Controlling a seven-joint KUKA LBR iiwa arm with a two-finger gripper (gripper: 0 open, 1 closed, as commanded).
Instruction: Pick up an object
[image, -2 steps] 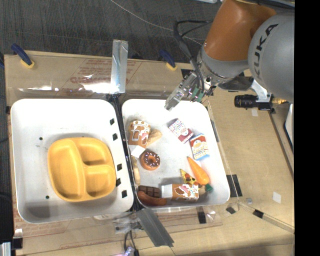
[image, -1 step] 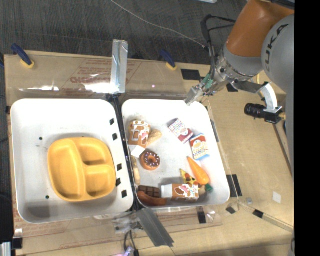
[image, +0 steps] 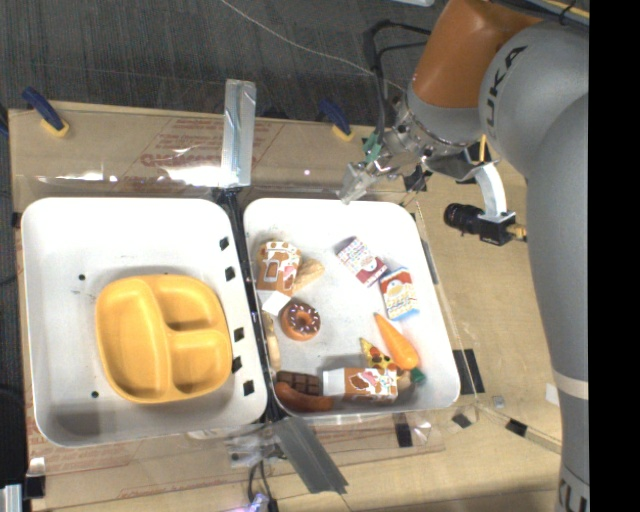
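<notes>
We see the gripper (image: 358, 183) hovering over the far rim of the right bin (image: 432, 290); we cannot tell its state. The nearest pick, a small carton (image: 360, 259), lies just below it in the view, its long axis running diagonally.

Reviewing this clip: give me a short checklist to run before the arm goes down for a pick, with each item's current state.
1. Tool above the right bin's back rim, not over any item: not ok.
2. Tool holding nothing: cannot tell.
3. Donut lies apart from its neighbours, easy target: ok.
4. Carrot free on top: ok.
5. Bottle pressed against the front wall, crowded by other items: not ok.
6. Yellow tray sits in the left bin, away from the pick area: ok.
</notes>
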